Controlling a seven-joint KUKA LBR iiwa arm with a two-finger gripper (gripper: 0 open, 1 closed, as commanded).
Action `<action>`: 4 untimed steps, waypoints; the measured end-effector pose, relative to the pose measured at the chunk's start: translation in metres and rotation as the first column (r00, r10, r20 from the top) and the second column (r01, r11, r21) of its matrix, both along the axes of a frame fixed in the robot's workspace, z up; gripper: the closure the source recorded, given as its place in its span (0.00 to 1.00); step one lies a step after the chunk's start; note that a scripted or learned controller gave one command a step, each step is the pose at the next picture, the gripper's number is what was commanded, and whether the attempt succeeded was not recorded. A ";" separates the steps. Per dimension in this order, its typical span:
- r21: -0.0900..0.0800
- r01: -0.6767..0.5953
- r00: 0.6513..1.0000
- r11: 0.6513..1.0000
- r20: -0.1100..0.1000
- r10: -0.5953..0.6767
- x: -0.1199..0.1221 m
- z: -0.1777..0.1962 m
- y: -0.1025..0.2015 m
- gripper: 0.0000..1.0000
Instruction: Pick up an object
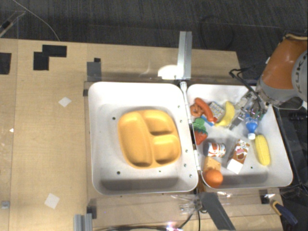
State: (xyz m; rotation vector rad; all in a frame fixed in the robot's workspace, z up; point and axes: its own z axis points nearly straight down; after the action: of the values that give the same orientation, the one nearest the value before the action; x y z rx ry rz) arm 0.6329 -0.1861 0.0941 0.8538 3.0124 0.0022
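From the camera view, the gripper [246, 113] is hanging over the right bin [281, 177] near its far right corner, above a blue object [251, 126]; whether it is grasping anything cannot be told. A yellow divided tray [148, 137] is sitting in the left bin [103, 177].

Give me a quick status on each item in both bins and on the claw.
Yellow divided tray: flat in the left bin, compartments bare.
Corn cob: lying flat by the right bin's right wall.
Orange: resting at the right bin's front edge.
Banana: lying just left of the claw.
Sausage: lying at the right bin's back left.
Claw: low in the right bin; grip hard to judge.
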 end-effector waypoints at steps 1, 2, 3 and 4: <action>-0.004 -0.007 1.000 1.000 0.011 0.007 0.003 0.015 0.000 1.00; -0.004 -0.007 1.000 1.000 0.010 0.007 0.003 0.014 0.000 0.00; 0.002 0.123 0.992 0.992 -0.009 -0.123 0.025 -0.005 -0.018 0.00; -0.002 0.108 0.994 0.994 0.009 -0.108 0.014 0.084 -0.019 0.00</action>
State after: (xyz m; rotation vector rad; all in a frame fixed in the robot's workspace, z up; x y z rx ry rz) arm 0.6472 -0.2052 0.1780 1.0119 2.9528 0.0018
